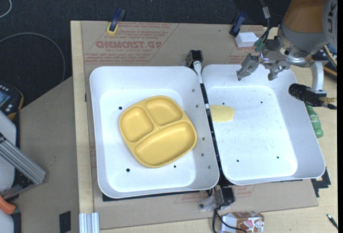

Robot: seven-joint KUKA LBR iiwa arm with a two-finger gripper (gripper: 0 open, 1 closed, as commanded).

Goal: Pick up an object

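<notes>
A yellow divided plate (157, 130) lies in the left bin (102, 87), three compartments facing up. A small pale yellow piece (222, 113) rests in the right bin (289, 165), against its left wall. My gripper (261, 72) hangs above the far edge of the right bin, well back and to the right of the pale piece. Its two fingers (246, 69) are spread apart with nothing between them.
A green object (315, 122) lies along the right rim of the right bin. The bins sit on a cardboard sheet (144, 42) with clamps at its far edge. A small packet (247, 222) lies in front of the bins.
</notes>
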